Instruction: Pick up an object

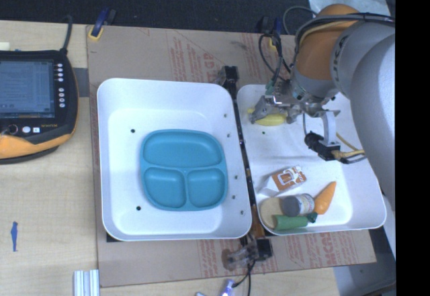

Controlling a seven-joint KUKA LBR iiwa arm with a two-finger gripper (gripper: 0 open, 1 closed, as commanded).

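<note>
Camera view: grey arm with orange band [321,46] reaches in from the right, wrist over the far end of the right-hand shallow white bin [349,177]. Two-finger gripper [274,108] is low at that bin's far left corner, directly over a small yellow banana-shaped object [269,119]. The yellow piece shows just below and to either side of the gripper tip, touching or nearly so. Cannot tell whether the fingers are spread or closed, or whether the yellow piece sits between them; wrist hardware and cables cover the tip.

Well nearer the camera from the gripper, at the bin's near end: small orange-and-white packet [290,178], orange carrot-shaped toy [325,197], grey-capped round jar lying on its side [295,205], dark green cylinder [291,222]. Jar, carrot and cylinder crowd together; edges between them hard to separate.

Left of the gripper, across the divide: left-hand white bin [117,154] holding a blue three-compartment plastic plate [183,168]. Far left, a black-and-orange handheld control pendant [33,103], cut off by the frame edge.
</note>
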